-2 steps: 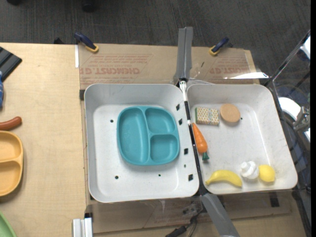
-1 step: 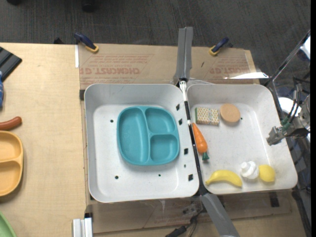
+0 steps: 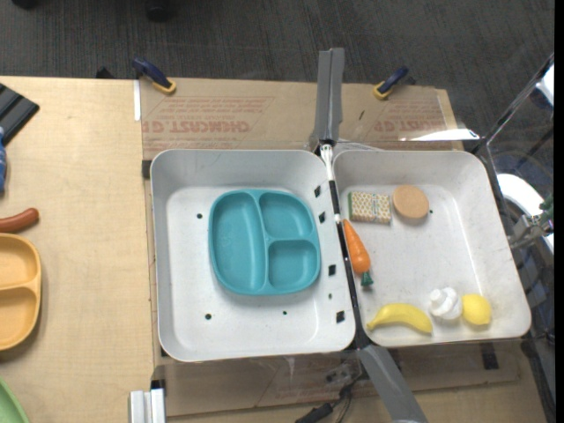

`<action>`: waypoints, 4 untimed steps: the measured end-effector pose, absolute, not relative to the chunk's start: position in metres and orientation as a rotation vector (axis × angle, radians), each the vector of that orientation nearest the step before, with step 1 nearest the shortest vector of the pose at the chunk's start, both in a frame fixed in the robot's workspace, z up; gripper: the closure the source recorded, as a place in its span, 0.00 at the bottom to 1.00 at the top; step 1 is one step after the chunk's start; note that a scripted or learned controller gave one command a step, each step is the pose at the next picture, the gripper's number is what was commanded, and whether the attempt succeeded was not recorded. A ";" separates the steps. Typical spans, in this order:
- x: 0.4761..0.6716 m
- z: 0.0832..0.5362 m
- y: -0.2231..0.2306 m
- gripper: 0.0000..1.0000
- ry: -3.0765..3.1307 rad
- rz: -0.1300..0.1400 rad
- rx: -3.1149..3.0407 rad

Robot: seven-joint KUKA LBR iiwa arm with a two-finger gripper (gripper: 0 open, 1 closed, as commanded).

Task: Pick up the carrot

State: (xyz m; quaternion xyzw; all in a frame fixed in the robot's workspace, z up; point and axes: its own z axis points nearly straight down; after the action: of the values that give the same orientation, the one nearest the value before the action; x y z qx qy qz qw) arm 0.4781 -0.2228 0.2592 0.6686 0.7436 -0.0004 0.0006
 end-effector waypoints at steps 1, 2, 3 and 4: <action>0.478 0.217 -0.200 1.00 2.370 -0.002 2.064; 0.478 0.264 -0.223 1.00 2.398 -0.001 2.028; 0.478 0.210 -0.207 1.00 2.567 -0.001 1.812; 0.478 0.288 -0.223 1.00 2.561 -0.001 1.816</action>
State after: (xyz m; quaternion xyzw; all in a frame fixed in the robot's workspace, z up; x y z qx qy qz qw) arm 0.4784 -0.2230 0.2876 0.5785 0.8157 -0.0004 0.0009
